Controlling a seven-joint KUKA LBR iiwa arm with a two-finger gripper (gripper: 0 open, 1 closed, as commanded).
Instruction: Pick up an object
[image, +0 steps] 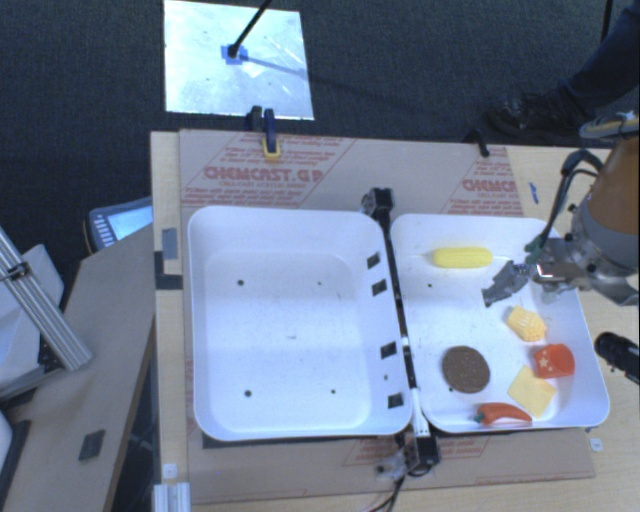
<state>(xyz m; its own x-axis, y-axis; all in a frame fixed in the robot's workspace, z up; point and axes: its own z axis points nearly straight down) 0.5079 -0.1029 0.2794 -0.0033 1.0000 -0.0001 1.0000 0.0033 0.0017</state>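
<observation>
The right bin holds several toy foods. A long yellow piece lies near its far wall. A small yellow corn chunk, a red-orange pepper and a pale yellow wedge sit along its right side. A brown round patty lies near the front, with an orange chili at the front wall. My gripper reaches in from the right and hangs over the bin's middle, between the long yellow piece and the corn chunk. Nothing shows in its grasp.
The left bin stands beside the right one, with black clips along the shared wall. A yellow clamp sits at the cardboard's far edge. A shiny plate lies beyond it, and an aluminium rail at the left.
</observation>
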